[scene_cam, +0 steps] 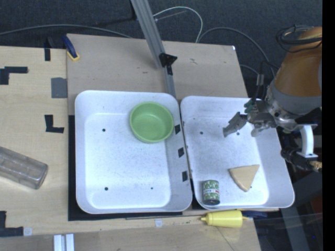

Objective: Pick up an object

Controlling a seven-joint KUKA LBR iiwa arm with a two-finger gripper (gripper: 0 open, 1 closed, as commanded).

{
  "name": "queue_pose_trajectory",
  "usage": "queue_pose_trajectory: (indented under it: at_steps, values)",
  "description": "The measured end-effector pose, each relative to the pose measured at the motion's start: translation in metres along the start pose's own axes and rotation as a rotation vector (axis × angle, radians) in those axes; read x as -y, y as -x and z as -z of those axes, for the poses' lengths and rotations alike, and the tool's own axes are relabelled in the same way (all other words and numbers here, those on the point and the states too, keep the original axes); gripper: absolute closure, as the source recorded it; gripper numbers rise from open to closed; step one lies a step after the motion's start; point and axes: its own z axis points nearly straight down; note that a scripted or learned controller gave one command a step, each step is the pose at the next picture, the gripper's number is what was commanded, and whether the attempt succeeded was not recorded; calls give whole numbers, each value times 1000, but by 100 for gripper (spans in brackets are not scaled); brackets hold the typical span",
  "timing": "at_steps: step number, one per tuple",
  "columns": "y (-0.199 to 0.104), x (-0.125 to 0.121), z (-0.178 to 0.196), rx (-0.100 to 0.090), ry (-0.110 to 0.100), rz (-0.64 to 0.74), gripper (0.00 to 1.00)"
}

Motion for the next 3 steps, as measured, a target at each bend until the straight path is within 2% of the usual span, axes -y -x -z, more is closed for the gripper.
queue_pose_trajectory:
  at_steps: [1,2,3]
  values:
    - [0,0,0,0,0,0,0]
    - [-6,-6,-58,0,-6,-1,0]
    - [-7,-2,-123,0,-8,-2,0]
